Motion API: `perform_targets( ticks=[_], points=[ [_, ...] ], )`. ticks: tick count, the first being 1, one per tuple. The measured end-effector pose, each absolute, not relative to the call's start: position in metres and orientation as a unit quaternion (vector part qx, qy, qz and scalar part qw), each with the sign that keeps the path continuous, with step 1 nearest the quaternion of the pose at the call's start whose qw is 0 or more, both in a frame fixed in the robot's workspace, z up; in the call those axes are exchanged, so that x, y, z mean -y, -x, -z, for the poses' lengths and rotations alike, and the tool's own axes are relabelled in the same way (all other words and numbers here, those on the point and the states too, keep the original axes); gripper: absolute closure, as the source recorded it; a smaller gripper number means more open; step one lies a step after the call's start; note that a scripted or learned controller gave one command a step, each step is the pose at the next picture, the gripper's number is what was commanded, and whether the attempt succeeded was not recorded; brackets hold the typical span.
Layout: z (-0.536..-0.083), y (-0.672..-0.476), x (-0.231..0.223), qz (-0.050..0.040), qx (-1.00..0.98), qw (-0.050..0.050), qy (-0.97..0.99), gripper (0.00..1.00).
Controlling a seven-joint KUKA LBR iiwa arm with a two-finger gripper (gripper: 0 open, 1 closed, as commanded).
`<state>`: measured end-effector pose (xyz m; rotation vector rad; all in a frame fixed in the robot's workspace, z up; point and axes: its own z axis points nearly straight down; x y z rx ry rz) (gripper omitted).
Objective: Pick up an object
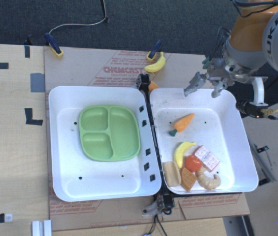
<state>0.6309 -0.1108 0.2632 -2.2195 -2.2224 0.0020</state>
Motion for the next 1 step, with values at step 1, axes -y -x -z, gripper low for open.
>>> perform_targets(
  ticks=[1],
  points=[
    [-0.0862, -0.6088, 0.1033, 0.0008, 0.708, -0.001, 0.707, 0.00]
  ],
)
